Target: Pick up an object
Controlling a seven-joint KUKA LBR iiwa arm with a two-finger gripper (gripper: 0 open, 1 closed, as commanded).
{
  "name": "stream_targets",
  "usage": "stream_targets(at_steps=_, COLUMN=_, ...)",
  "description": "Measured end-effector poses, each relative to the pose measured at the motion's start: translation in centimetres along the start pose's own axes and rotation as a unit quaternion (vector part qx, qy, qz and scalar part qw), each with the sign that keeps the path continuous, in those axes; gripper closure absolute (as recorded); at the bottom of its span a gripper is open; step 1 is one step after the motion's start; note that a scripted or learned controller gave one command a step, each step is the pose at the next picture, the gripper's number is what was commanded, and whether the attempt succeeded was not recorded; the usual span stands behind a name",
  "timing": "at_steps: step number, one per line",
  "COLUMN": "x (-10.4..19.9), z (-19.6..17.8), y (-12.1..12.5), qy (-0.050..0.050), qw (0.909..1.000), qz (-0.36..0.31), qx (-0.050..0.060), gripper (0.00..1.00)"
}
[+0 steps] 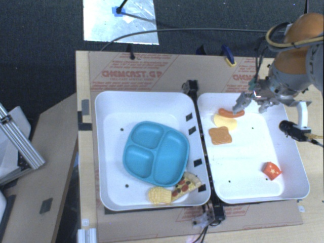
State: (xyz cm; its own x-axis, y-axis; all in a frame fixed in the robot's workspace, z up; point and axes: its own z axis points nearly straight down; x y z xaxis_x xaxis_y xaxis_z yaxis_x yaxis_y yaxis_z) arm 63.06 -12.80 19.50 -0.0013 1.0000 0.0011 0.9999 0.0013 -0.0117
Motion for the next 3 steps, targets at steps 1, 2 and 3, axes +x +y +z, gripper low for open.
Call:
stream_targets(at_steps=1, x=0.0, z=-0.8, y=0.3, qy=-0.001, qw=1.0000, qz=-0.001, qx=-0.007, gripper=0.00)
stream_targets(at_steps=2, x=0.3, z=5.3, y=0.0, qy=0.000, qw=1.0000, qz=0.000, qx=-0.005, gripper=0.00)
stream_targets(at_steps=3, x=0.3, z=10.6, y=0.0, qy=-0.001, qw=1.0000, qz=0.000, qx=-0.005, gripper=0.00)
